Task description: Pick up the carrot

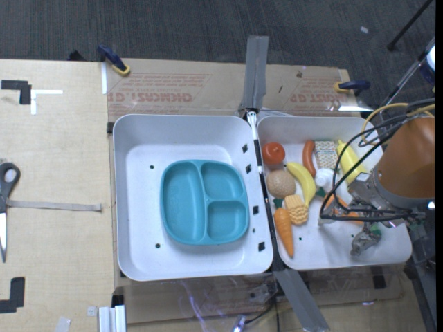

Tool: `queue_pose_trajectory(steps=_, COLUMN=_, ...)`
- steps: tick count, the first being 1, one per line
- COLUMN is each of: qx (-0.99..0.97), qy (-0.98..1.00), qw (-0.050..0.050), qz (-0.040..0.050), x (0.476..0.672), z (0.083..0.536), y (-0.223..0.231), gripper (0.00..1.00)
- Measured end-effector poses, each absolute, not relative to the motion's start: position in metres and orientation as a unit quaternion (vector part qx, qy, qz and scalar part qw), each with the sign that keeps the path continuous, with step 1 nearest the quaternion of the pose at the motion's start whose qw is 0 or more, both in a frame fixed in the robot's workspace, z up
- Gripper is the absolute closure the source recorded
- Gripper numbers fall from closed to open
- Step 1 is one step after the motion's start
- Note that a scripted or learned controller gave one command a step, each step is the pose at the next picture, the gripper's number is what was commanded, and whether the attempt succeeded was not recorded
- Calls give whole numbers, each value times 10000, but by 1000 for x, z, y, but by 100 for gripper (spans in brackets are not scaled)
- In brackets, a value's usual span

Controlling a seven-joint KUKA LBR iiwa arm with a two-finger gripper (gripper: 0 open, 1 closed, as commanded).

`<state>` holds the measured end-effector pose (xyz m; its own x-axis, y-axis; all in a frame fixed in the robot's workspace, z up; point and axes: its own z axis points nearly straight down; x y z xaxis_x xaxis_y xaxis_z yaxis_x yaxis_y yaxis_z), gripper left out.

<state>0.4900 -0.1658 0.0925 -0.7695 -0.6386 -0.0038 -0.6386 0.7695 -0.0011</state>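
Carrot: tapered orange plastic carrot [284,232], right bin's near-left.
Gripper: metal two-finger gripper [363,243], well right; you cannot tell its state.
Risk: you may snag the adjacent ridged yellow waffle piece [297,209].

One fixed cam, overhead, angled down — left bin [131,185], right bin [332,251], bench [48,164], arm [408,158] at right
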Motion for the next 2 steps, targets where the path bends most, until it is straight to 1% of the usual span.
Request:
queue_pose_trajectory(steps=1, qx=-2178, qy=9760, qw=30, qz=-6, x=486, z=120, y=-167, gripper=0)
queue_pose_trajectory(steps=2, qx=-2187, qy=9758, qw=58, qz=-16, x=489, z=130, y=-166, gripper=100)
